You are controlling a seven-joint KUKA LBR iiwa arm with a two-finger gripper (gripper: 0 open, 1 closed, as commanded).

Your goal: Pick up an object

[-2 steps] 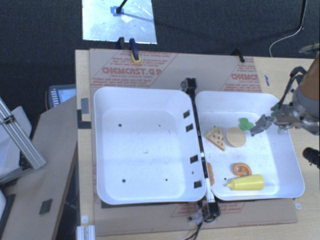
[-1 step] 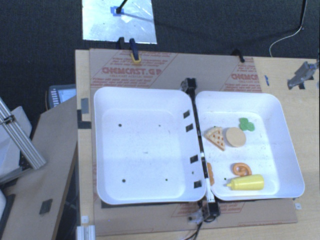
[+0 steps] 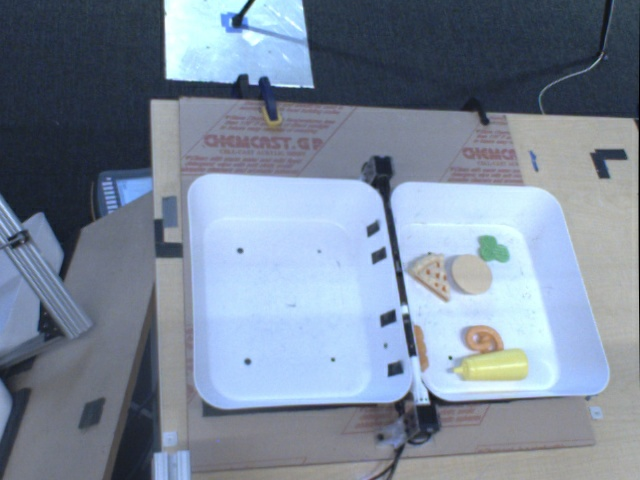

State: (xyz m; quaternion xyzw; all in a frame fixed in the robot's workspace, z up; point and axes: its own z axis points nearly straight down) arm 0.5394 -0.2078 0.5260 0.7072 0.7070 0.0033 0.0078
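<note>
The right bin (image 3: pixel 560 268) holds several toy foods. A pizza slice (image 3: pixel 431 276) lies near its left wall, with a round tan bun (image 3: pixel 471 274) right beside it. A green leafy piece (image 3: pixel 492 249) sits just behind the bun. Toward the front lie a pretzel (image 3: pixel 483 339) and a yellow mustard bottle (image 3: pixel 493 366) on its side. A small orange-brown piece (image 3: pixel 420 346) rests against the left wall near the front.
The left bin (image 3: pixel 215 298) stands beside the right one, joined along a black clipped seam (image 3: pixel 392 278). Both sit on a cardboard sheet (image 3: pixel 300 143) on the bench. A shiny metal plate (image 3: pixel 238 28) lies at the back left.
</note>
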